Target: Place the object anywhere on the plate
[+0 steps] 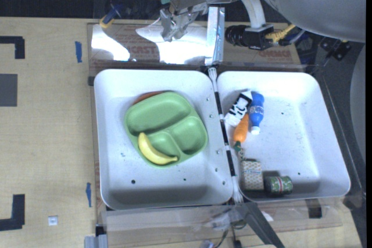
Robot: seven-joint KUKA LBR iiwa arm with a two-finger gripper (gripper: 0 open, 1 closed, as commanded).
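Observation:
A green divided plate [174, 116] lies in the left bin [110, 96]. A yellow banana [154, 151] rests on the plate's front-left part, curving along its rim. My gripper [176, 23] hangs high behind the left bin's far edge, well apart from the plate and the banana. It is open, with nothing between its fingers.
A reddish edge [150, 94] peeks out from under the plate's far side. The right bin [302, 125] holds a blue-and-white bottle [255, 111], an orange piece [240, 131], a black-and-white item [237, 107], a patterned box [251, 175] and a green can [279, 184].

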